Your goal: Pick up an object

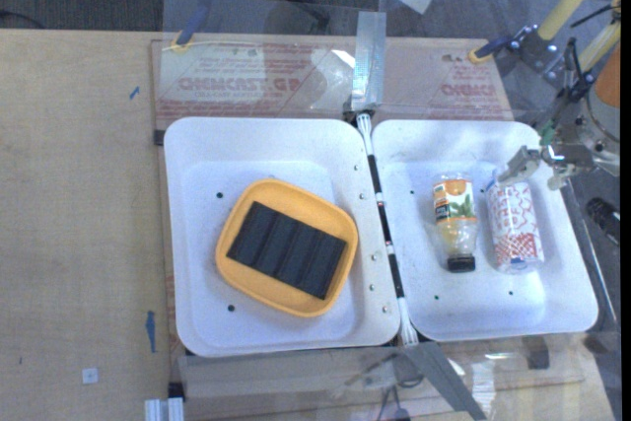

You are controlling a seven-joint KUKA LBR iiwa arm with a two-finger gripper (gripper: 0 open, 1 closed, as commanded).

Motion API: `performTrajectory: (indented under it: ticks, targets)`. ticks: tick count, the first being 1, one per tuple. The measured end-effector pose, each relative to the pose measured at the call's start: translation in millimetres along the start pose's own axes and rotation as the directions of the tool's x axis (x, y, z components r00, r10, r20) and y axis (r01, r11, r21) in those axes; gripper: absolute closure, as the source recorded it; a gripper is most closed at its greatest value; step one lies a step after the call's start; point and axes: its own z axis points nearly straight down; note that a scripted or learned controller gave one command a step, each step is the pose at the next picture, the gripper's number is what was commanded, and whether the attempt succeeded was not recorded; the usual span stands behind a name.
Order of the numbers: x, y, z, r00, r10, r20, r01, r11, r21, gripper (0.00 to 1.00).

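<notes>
Camera view: end effector [525,165] above can [514,225].

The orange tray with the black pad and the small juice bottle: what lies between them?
In the camera view, between the orange tray and the bottle lie the two white bins' adjoining rims and bare bin floor.

You are viewing two white bins [197,148] on a tan wooden bench [69,212]. Left of the bins' centre seam, an orange-yellow tray [230,242] is showing a black ribbed insert [291,249]. Just right of that seam, a bottle [455,220] is displaying an orange-and-green label, amber contents and a black cap. Right of the bottle, a packet [515,225] is showing a red-and-white print.
</notes>
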Motion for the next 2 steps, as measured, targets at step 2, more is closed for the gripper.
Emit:
performTrajectory:
  ticks: [2]
  targets:
    - [20, 32, 45, 0.974, -0.227, 0.002, 0.227, 0.974, -0.002, 0.00]
